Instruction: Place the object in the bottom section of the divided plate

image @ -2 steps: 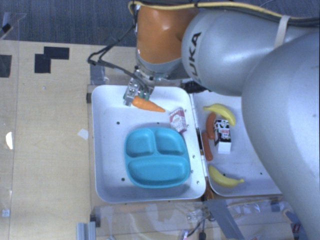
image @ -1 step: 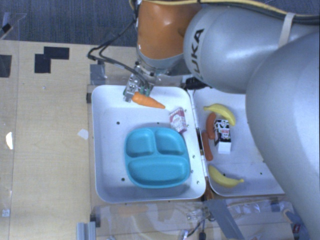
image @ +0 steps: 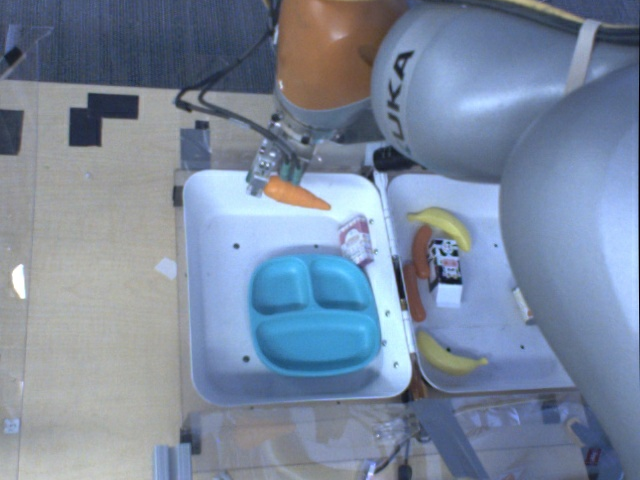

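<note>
The gripper [image: 272, 173] hangs over the left bin [image: 210, 298] at its 12 o'clock rim, its fingers clamped on the thick end of a carrot [image: 297, 195], which points toward 4 o'clock just above the bin floor. The blue plate [image: 315, 314] lies in the middle of this bin, its wide bottom section at 6 o'clock. A small red packet [image: 356, 240] sits at the plate's 1 o'clock, just beside it. In the right bin [image: 520, 368] lie two bananas [image: 443, 226], a sausage [image: 417, 273] and a small carton [image: 446, 270].
</note>
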Robot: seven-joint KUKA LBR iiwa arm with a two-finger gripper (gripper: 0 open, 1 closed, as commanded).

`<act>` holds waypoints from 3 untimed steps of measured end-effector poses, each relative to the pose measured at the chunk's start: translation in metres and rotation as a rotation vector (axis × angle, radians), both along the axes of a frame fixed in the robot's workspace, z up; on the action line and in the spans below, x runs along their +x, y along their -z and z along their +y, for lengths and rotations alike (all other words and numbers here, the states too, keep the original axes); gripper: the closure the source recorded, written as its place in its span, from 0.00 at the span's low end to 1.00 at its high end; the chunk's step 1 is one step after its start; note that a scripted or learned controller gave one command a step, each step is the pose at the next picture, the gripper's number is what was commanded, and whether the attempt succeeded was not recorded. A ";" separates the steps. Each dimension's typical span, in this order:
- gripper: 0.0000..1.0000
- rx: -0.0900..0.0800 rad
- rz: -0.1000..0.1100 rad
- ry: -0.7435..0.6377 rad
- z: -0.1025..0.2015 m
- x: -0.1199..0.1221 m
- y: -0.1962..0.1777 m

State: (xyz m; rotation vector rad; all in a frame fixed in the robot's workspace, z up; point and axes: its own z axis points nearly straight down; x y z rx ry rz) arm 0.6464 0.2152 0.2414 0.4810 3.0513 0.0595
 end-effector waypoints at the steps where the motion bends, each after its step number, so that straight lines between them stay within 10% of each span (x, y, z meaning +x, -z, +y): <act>1: 1.00 -0.033 0.042 -0.206 -0.038 -0.008 -0.097; 2: 1.00 -0.033 0.043 -0.194 -0.043 0.014 -0.136; 3: 1.00 -0.029 0.047 -0.107 0.021 0.009 -0.114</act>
